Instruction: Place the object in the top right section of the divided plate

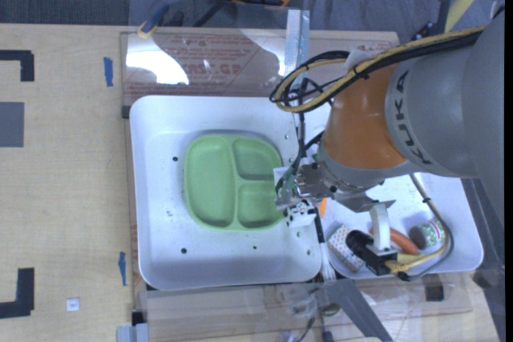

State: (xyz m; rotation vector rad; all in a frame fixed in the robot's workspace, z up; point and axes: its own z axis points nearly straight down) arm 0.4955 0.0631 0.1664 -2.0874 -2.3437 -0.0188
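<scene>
Your gripper (293,192) hangs over right edge of green divided plate (232,182) in left bin (152,196). Finger opening: cannot tell. Orange object (322,206) just beside gripper, hold unclear.

Bright, even overhead light. Strong glare whitens a clear sheet (180,60) behind the left bin (152,172). The arm (433,108) looms slightly soft; shadows under it are faint, and detail is mildly grainy.

Right bin (461,196): largely hidden beneath the arm (417,108) (itself cut off at the right edge). Claw (295,192): finger state too small to tell. Small items near the front rim: blurred, unidentifiable.
</scene>
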